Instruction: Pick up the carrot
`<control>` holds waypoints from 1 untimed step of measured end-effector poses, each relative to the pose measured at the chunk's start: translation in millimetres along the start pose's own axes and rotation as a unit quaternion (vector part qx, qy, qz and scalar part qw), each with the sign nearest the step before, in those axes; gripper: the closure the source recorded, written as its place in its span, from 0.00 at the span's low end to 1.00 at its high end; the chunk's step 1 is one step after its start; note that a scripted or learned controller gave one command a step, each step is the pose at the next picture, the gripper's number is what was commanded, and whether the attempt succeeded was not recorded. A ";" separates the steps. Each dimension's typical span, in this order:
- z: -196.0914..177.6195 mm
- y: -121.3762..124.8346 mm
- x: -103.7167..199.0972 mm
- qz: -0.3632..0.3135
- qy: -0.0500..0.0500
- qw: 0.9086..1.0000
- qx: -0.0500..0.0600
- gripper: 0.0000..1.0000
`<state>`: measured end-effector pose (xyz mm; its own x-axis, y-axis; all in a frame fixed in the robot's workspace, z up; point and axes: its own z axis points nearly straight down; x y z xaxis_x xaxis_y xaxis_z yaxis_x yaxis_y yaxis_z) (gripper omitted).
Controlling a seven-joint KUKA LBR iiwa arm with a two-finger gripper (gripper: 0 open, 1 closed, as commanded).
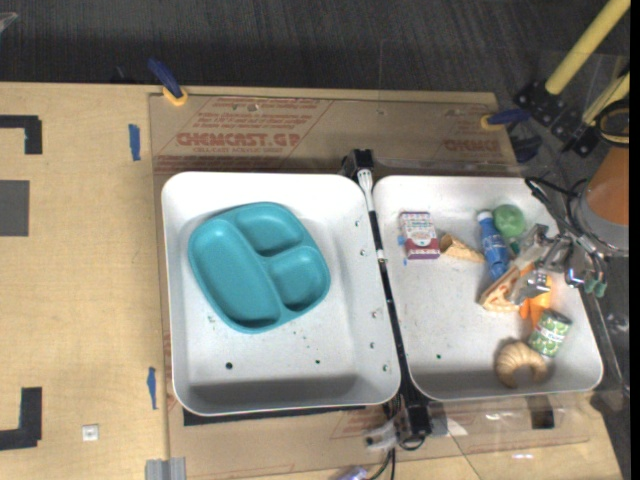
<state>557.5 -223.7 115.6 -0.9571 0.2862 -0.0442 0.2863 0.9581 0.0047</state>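
From above, the claw hangs low at the right bin's far right side. Whether it is spread or pinching, I cannot tell. The carrot lies just below it, beside a green packet. This looks like the reach-and-grasp step; next it must settle over the carrot and close.

Tan bench with two white bins side by side
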 end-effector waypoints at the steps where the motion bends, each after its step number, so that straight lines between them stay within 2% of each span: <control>1: 4.1 16.3 52.0 -0.225 -0.011 0.974 0.005 1.00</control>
<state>512.6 -193.2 109.3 -0.9846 -0.1639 -0.0606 -0.1624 0.9863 -0.0291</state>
